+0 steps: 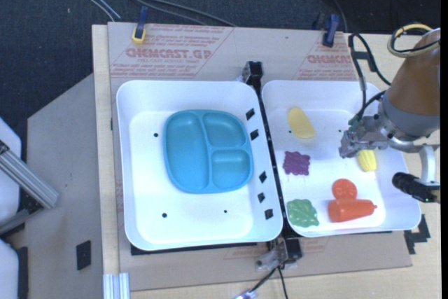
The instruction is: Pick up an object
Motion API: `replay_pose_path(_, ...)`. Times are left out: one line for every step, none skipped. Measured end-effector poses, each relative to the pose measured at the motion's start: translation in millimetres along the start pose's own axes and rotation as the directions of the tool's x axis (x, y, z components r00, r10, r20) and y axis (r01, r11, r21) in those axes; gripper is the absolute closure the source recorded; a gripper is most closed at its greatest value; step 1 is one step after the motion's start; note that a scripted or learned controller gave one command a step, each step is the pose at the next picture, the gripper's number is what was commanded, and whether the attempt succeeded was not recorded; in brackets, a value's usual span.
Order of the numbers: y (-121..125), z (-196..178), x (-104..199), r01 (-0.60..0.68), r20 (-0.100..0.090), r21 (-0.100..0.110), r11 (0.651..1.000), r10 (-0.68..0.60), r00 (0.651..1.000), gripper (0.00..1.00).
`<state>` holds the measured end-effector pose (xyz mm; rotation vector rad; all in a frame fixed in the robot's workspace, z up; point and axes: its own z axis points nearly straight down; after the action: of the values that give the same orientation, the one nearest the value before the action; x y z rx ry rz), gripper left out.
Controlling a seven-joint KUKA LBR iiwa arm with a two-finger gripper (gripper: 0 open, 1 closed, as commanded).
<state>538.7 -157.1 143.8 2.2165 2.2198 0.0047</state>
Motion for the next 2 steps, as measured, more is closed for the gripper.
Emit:
replay_pose_path(9.4,-50.7,6.6,0.001,0.000,-0.001,1.000,-0.001,1.000,1.00)
replay_pose_path(10.8,-87.2,6.5,0.000,0.000,0.000,1.000,0.000,1.000,1.00)
